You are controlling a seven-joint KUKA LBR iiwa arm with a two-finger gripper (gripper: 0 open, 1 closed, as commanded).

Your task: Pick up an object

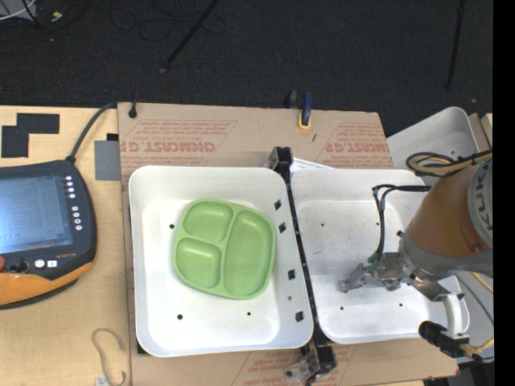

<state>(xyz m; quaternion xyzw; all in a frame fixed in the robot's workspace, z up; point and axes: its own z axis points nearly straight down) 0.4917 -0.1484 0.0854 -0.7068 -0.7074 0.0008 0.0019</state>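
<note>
A green divided plate [224, 248] lies flat in the middle of the left white bin [153, 312]. My gripper [351, 283] is low over the floor of the right white bin [338, 215], pointing left from the orange-banded wrist [442, 215]. It is well apart from the plate, on the far side of the divider between the bins. Nothing shows in the gripper.
A black divider rail [291, 248] runs between the two bins. A teach pendant [40, 223] rests on the bench at far left. A blue and yellow clamp [306, 112] grips the cardboard's back edge. A black cable [386, 191] loops above the wrist.
</note>
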